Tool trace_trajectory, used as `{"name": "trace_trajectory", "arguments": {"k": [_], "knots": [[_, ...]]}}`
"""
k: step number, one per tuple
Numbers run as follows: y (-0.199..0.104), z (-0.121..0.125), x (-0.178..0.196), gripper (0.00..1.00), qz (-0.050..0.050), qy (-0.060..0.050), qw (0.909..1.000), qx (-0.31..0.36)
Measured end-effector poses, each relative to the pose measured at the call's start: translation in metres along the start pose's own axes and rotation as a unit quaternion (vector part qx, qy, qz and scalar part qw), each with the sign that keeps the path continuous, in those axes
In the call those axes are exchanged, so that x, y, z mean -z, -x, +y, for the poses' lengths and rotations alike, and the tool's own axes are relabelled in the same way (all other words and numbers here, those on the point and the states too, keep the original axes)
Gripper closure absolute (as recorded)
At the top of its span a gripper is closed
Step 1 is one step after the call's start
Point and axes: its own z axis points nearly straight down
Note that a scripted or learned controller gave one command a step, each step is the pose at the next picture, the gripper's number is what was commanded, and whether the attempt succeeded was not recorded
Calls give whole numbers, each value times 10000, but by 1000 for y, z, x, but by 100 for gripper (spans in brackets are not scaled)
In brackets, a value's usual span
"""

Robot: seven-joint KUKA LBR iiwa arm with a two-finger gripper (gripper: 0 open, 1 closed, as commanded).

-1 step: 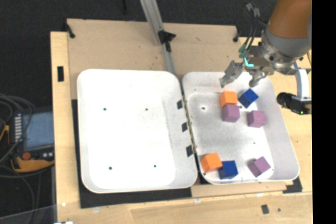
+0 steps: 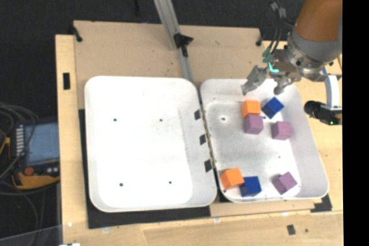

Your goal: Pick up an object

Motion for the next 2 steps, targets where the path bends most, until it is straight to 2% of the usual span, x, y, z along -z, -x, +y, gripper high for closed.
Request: {"name": "trace_trajectory", "arguments": {"k": [1,2], "knots": [[7,-2,-43,0,-10,-25,10000,-18],[12,4,-104,0,-8,-32,10000,-22]]}}
